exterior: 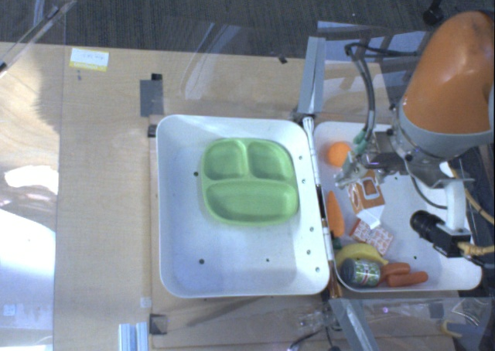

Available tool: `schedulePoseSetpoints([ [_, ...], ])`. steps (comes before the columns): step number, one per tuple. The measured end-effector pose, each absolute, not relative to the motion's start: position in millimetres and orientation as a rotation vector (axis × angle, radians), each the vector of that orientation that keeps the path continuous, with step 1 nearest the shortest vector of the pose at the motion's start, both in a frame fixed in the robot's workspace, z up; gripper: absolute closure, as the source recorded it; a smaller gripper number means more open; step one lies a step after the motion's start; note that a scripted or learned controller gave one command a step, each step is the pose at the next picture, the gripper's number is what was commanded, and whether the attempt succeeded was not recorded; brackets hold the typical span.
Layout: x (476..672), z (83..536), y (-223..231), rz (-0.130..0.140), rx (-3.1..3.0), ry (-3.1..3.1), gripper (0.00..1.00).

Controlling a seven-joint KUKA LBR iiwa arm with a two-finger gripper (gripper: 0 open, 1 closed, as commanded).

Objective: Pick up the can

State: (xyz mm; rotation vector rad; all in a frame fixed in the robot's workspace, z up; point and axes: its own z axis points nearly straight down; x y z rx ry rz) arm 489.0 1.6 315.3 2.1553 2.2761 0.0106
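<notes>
The can [361, 272] is dark green with a pale label. It lies on its side in the front left corner of the right bin [441, 284], just in front of a yellow banana [363, 251]. My gripper [358, 167] hangs over the back half of that bin, between an orange fruit [337, 154] and a brown-and-white snack packet [366, 195]. It is well behind the can and apart from it. The grey wrist with its orange band [452, 71] hides the bin's back right part.
A carrot [335, 214] lies along the right bin's left wall, and two small carrots [405, 274] sit right of the can. A second packet [373, 234] lies mid-bin. The left bin [178, 264] holds a green divided plate [249, 182].
</notes>
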Motion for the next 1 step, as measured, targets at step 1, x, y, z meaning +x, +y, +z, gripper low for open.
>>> schedulePoseSetpoints([
  [1, 487.6, 229.0, -52.2, 0.001, 2.394, 2.033, 1.0],
])
